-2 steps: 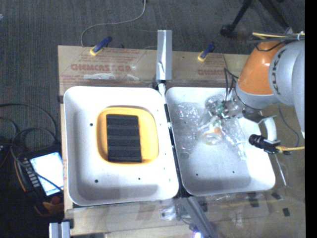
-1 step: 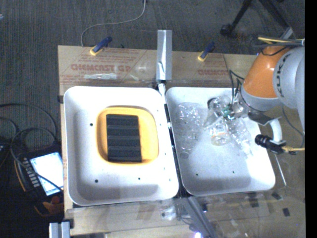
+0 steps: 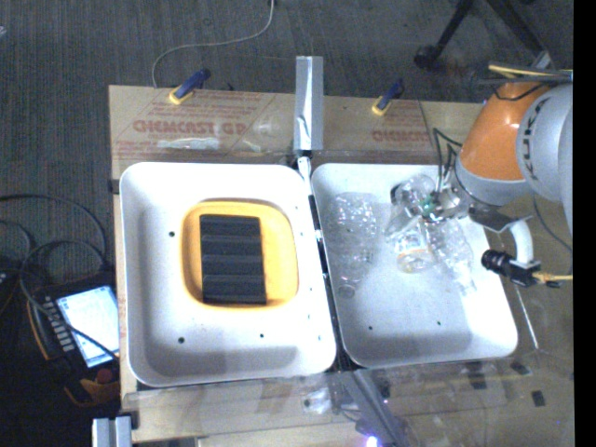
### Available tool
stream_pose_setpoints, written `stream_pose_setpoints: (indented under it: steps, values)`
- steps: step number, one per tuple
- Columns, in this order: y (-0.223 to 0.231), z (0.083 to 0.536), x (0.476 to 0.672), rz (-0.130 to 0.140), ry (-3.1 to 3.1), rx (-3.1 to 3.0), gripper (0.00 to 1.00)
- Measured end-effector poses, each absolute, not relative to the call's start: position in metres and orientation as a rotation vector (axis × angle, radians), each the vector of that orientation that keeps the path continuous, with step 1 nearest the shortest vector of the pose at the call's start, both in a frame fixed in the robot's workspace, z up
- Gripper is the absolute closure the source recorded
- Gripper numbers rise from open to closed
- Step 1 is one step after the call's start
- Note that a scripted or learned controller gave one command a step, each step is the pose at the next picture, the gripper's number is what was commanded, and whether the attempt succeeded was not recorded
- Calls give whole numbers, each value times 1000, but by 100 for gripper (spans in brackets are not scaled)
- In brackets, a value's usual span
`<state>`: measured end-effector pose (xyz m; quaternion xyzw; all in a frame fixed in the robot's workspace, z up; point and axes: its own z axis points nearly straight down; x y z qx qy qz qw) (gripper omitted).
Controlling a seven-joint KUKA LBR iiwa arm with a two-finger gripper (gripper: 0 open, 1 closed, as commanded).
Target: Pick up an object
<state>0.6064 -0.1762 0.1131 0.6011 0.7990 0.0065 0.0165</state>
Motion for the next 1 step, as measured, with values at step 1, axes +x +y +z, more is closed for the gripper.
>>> stream_pose_setpoints:
  steps: [1]
  values:
    - [-132, 183, 644, -2, 2675, 1645, 100]
